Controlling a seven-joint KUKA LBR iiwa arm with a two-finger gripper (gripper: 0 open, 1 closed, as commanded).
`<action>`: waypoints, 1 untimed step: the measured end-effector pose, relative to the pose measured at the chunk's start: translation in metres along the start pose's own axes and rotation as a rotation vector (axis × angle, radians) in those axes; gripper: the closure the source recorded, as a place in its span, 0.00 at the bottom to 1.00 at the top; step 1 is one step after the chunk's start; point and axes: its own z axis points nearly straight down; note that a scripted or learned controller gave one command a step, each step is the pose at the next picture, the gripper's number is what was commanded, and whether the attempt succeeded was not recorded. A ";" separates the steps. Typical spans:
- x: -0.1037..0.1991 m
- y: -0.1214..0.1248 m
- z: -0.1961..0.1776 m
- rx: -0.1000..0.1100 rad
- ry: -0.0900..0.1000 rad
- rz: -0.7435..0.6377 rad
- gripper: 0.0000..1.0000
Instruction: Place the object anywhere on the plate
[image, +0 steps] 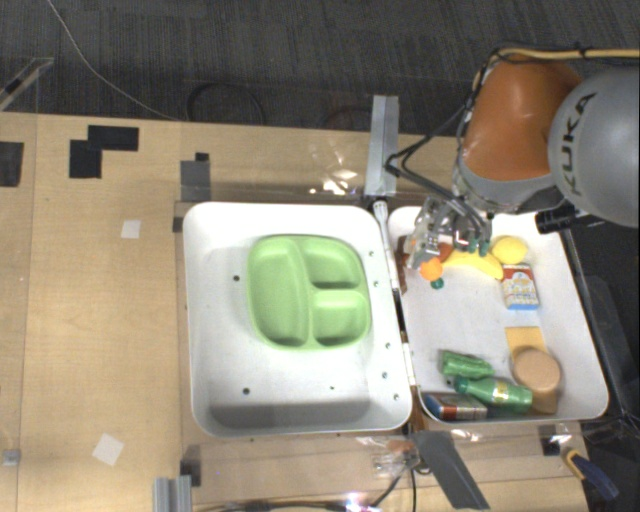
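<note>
The green divided plate (305, 290) lies in the left white bin (215, 380). My gripper (443, 243) hangs over the far left corner of the right bin (590, 385), at the end of the grey and orange arm. Just below it is a small orange object with a green tip (431, 269), touching or very near the gripper; whether it is held is unclear. A yellow banana (478, 264) lies right beside it.
In the right bin there are also a yellow lemon (511, 247), a small red and white carton (519, 288), a yellow block (524, 335), a tan round lid (537, 371) and green bottles (490, 390). The ridge between the bins (397, 300) separates gripper and plate.
</note>
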 end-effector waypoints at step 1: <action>0.065 0.086 0.000 -0.004 0.003 -0.174 1.00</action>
